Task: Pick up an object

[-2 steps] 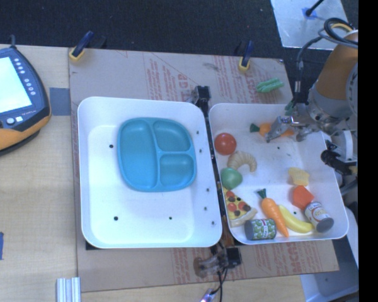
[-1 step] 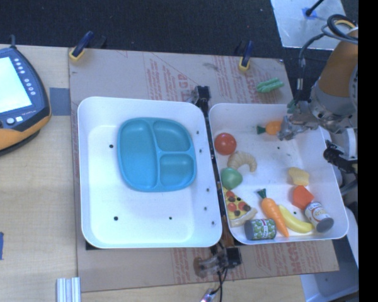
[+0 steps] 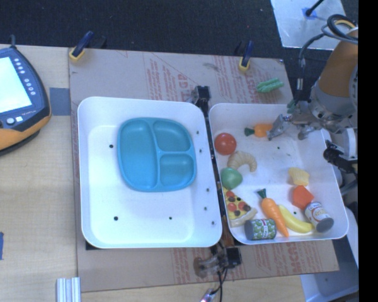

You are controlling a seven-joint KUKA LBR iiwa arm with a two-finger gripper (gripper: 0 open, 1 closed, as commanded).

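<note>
- Nearest the camera, along the front edge of the right bin [image 3: 340, 187], lie one small dark can [image 3: 260, 229] with a green label, one banana [image 3: 295, 221] and one small bottle [image 3: 317, 216] with a red-and-white label, the bottle on its side in the bin's front right corner.
- Just behind them sit one pizza slice [image 3: 237, 207] against the bin's left wall, one carrot [image 3: 274, 212] with a green top, and one orange-red block [image 3: 301, 196].
- Further back in the same bin are one green rounded piece [image 3: 230, 178], one pale croissant-shaped piece [image 3: 242, 161], one yellow piece [image 3: 298, 177] and one red tomato [image 3: 225, 143].
- Near the bin's far edge lies one small orange piece with a green stem [image 3: 259, 130], just left of the gripper.
- Two white bins stand side by side on the surface [image 3: 31, 194]; the left bin [image 3: 88, 168] holds one blue divided plate [image 3: 157, 153] with three compartments, set toward its far half.
- Hovering over the far right part of the right bin, the gripper [image 3: 294, 126] has its fingers spread and nothing between them.
- Beyond the bins, one green object [image 3: 269, 85] lies on the cardboard sheet [image 3: 145, 74], and two clamps [image 3: 80, 47] grip its far edge.
- At the surface's far left edge sits one orange-edged tablet controller [image 3: 12, 102].
</note>
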